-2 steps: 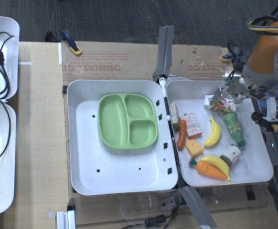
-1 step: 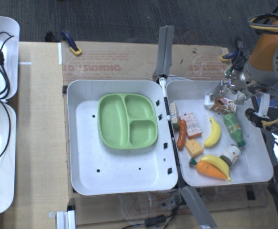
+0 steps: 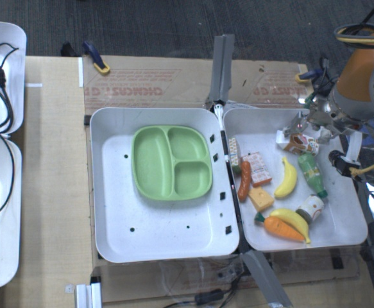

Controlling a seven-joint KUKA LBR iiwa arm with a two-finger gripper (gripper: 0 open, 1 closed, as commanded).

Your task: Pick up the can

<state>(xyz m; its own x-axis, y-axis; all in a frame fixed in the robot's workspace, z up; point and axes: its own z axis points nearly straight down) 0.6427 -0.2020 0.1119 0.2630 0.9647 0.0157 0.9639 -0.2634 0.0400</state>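
Note:
The can [image 3: 312, 208], small, with a pale label and a dark red-brown end, lies in the right bin [image 3: 350, 233] near its front right, touching a yellow banana [image 3: 294, 219] and a carrot [image 3: 283, 228]. My gripper [image 3: 306, 126] hangs over the back right of the same bin, well behind the can. It is just above a brown and white object [image 3: 300, 144]. A green bottle [image 3: 311, 174] lies between the gripper and the can.
The right bin also holds a second banana [image 3: 287, 179], a cheese wedge [image 3: 261, 199], a hot dog [image 3: 244, 179], a red and white packet [image 3: 257, 167] and a small box [image 3: 233, 153]. A green divided plate [image 3: 172, 162] sits in the left bin [image 3: 110, 223].

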